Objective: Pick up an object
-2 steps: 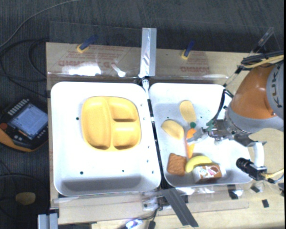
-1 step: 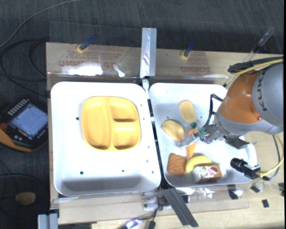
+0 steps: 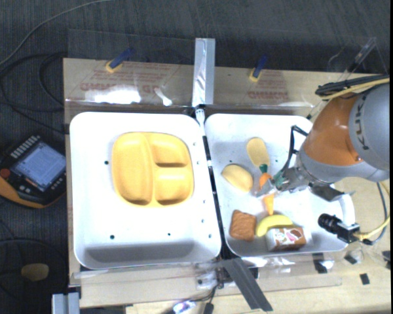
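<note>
1. Carpet, dark grey, lies at the far left, and on it sits a handheld control pendant [image 3: 27, 171] with an orange body and a small screen, its cables trailing across the floor.
2. Next comes the left bin [image 3: 85, 241], shallow and white, holding a yellow compartment tray [image 3: 152, 167] that lies flat near the bin's middle, with one large section and two smaller ones.
3. A metal divider strip [image 3: 204, 70] stands between the two bins at their upper edge; two small blue-and-yellow clips [image 3: 118, 60] sit on the clear sheet above the bins.
4. The right bin [image 3: 216, 133] holds a cluster of toy foods. A pale yellow oval piece [image 3: 237, 176] lies nearest the bin's left wall, with a long pale yellow piece [image 3: 257, 151] just above and to its right.
5. Lower down, a brown waffle-like piece [image 3: 242, 225] lies beside a yellow banana [image 3: 274, 223], and the banana touches a small printed carton [image 3: 287, 238].
6. A small orange carrot [image 3: 264, 178] with a green tip and another orange piece [image 3: 268, 203] lie in the middle of the cluster, right at the gripper.
7. The gripper [image 3: 275, 183] is low in the bin over these orange pieces; whether its fingers are spread or closed cannot be told.
8. The grey arm with its orange band [image 3: 331, 139] fills the right side.
</note>
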`<act>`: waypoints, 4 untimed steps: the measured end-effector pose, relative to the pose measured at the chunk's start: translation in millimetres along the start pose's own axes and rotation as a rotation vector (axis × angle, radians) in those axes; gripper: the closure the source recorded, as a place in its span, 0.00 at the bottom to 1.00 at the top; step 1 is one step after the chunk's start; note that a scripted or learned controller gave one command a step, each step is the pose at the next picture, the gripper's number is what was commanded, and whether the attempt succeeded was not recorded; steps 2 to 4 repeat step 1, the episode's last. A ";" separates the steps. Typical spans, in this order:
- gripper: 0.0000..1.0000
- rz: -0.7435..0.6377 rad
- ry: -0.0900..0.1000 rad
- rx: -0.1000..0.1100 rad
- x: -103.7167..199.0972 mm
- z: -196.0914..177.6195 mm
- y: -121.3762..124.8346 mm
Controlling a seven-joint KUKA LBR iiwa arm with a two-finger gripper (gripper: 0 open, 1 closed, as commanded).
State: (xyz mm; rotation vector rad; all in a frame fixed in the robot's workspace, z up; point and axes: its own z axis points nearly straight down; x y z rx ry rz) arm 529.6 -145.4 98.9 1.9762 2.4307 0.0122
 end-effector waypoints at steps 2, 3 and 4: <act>1.00 0.052 0.002 0.013 65.8 -83.7 49.6; 1.00 0.052 0.002 0.013 65.8 -83.7 49.6; 1.00 0.052 0.002 0.013 65.8 -83.7 49.6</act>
